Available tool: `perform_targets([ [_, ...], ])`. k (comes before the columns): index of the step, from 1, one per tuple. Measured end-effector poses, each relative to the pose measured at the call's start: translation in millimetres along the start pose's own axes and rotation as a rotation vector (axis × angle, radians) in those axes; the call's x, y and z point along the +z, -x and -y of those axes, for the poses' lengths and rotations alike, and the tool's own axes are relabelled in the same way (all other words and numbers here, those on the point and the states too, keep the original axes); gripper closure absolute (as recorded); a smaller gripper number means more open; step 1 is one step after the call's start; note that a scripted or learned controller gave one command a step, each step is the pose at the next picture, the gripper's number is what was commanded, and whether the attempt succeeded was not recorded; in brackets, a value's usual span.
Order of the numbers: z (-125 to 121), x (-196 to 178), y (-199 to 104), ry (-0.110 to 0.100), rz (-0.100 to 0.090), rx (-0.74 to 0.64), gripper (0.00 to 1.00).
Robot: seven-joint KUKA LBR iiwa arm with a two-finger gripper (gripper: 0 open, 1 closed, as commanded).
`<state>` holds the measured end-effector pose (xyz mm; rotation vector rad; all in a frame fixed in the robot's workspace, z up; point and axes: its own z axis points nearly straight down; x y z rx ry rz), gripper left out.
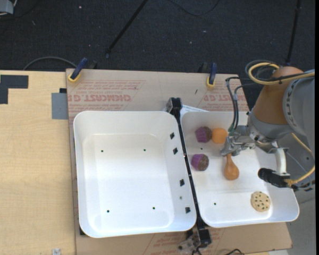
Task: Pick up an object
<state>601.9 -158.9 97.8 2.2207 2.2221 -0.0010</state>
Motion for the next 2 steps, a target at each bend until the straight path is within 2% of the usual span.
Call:
perform_targets([
  [1,-23,-95,-115,0.009,-0.003,-0.009,1.0],
  [2,-28,-125,-211,0.003,-0.003,-0.007,1.0],
])
